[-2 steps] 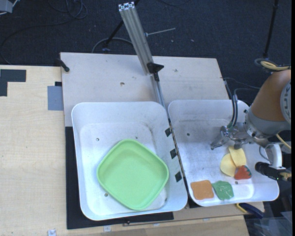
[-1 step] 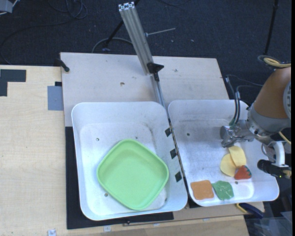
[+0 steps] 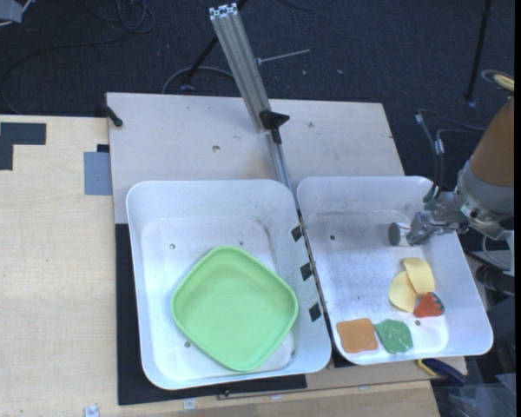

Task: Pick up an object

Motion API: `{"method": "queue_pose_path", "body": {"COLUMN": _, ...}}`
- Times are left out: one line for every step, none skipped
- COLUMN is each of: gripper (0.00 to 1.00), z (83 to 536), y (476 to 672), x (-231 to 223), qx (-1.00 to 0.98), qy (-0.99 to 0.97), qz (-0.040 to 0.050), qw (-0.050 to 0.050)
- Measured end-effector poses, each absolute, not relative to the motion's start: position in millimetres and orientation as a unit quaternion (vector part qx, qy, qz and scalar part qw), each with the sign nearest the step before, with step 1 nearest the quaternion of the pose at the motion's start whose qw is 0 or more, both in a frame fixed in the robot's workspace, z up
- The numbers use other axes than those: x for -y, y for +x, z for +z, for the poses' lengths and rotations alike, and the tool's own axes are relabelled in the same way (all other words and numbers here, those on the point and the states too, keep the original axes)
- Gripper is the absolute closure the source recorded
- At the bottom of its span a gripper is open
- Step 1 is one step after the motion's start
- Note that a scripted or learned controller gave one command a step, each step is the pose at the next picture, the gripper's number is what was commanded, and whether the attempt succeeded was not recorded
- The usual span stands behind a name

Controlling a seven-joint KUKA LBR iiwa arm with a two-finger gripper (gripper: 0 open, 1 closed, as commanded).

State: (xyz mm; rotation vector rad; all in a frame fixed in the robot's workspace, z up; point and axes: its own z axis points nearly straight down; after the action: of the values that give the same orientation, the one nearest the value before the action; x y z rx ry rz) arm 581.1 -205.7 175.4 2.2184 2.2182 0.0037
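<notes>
Where yellow pieces (image 3: 412,284) overlap, pale, rounded.

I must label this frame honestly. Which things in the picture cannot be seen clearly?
- Gripper: small and blurred; its finger state is unclear.
- Yellow pieces: overlapping, so one piece or two is unclear.
- Red piece: too small to identify.
- Arm: cut off by the right edge.

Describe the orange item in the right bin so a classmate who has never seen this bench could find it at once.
Start at the right bin, the one without the green plate. Look along its near edge, where small things cluster. The orange piece is flat and squarish, leftmost in that cluster, beside a green piece; its neighbours are green, yellow or red.
</notes>
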Motion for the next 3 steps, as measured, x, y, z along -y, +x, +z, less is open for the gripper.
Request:
{"method": "queue_pose_path", "body": {"gripper": 1.0, "z": 221, "y": 589.6, "x": 207, "qx": -0.707, "qy": 0.707, "qz": 0.0009, "qw": 0.002}}
{"method": "queue_pose_path", "body": {"gripper": 1.0, "z": 247, "y": 589.9, "x": 207, "qx": -0.707, "qy": 0.707, "qz": 0.0005, "qw": 0.001}}
{"method": "queue_pose_path", "body": {"gripper": 1.0, "z": 236, "y": 601.1, "x": 156, "qx": -0.708, "qy": 0.706, "qz": 0.0, "qw": -0.001}}
